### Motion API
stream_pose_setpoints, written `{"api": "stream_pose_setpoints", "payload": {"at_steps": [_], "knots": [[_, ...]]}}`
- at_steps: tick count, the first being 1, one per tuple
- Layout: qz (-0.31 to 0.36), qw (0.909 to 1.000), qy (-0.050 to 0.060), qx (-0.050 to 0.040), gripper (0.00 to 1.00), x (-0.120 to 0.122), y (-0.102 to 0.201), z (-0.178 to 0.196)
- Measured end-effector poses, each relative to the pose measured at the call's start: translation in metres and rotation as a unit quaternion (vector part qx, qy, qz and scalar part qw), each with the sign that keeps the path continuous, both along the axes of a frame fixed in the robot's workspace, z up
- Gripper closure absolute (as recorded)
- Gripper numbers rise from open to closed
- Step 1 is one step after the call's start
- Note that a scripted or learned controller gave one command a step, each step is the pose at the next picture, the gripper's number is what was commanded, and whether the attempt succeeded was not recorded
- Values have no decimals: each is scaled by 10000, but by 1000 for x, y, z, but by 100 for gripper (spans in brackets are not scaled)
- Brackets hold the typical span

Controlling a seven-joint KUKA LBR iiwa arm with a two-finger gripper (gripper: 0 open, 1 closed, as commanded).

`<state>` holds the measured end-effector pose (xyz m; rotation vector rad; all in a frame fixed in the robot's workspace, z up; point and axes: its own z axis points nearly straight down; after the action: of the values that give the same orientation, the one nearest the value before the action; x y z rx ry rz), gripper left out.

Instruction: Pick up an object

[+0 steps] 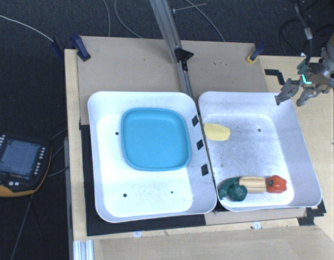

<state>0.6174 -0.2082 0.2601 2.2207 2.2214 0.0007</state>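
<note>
The hand (294, 95) is hovering spread at the right bin's (299, 140) far corner, well apart from the yellow piece (216, 131) and toy vegetables (252, 186).

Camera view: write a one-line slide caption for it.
Open hand hovers over the right bin's far right corner; yellow piece, green, tan and red items inside; blue plate in left bin.

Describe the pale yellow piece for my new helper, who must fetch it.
Find the right-hand shallow white bin. Near its upper left corner, by the divider, lies a pale yellow rounded plastic piece. It lies alone, unlike the green, tan and red toys clustered along the bottom edge.
</note>
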Motion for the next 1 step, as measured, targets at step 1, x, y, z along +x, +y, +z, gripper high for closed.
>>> {"api": "stream_pose_setpoints", "payload": {"at_steps": [1], "knots": [[0, 10000, 1, 0, 0, 0, 0, 0]]}}
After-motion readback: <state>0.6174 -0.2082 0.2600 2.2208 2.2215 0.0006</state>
